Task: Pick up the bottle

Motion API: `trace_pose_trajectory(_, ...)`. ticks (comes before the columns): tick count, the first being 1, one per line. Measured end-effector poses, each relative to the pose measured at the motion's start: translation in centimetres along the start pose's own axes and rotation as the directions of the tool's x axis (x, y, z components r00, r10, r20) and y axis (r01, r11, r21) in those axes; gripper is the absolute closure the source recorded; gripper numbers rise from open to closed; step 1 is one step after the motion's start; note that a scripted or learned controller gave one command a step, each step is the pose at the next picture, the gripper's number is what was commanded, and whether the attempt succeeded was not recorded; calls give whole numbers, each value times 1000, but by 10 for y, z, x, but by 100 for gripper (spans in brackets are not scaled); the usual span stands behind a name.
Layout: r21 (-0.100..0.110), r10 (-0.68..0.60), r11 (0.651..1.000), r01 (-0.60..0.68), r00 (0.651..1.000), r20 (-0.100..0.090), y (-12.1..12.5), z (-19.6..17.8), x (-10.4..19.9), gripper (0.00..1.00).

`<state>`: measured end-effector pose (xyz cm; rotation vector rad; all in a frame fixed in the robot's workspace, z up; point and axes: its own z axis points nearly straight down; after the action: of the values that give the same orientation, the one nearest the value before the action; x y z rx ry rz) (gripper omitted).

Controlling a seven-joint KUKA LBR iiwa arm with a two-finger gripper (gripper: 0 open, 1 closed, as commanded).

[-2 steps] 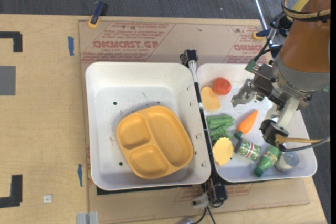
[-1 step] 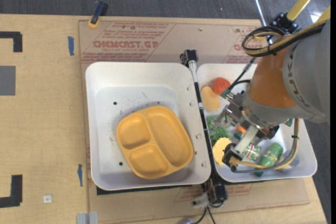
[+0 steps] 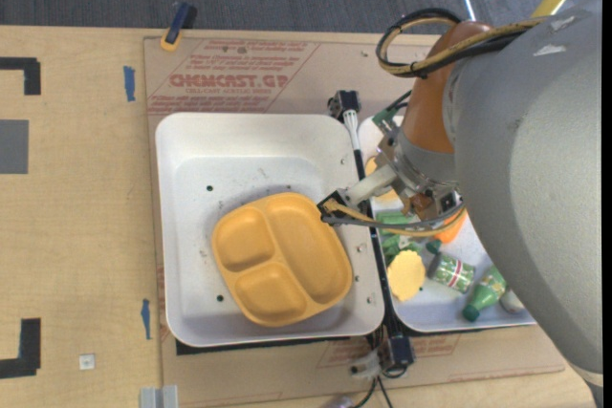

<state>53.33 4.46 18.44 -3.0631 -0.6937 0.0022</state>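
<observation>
From my remote station I inspected the bench. The arm (image 3: 535,167) entered from the right of the frame and covered most of the right bin (image 3: 449,320). The gripper (image 3: 402,205) hung low over that bin's upper left part, close to the divide between the two bins; I could not tell its state, as the wrist and cabling hid it. The bottle (image 3: 483,294), green, lay on its side in the lower right part of the frame, on the right bin's floor, apart from the gripper and just at the edge of the arm's body. Beside it to the left lay a can-like item (image 3: 449,272) with a green and red label, and further left a yellow round piece (image 3: 404,276). The left bin (image 3: 239,148) held a yellow divided tray (image 3: 279,258) in its lower half, tilted against the right wall.
</observation>
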Motion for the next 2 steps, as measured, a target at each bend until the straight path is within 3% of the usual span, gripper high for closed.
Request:
trace_pose_trajectory(1, 0, 57, 998, -57, 998, 0, -32, -73, -16, 0)
trace_pose_trajectory(2, 2, 241, 971, -241, 971, 3, -16, -18, -53, 0)
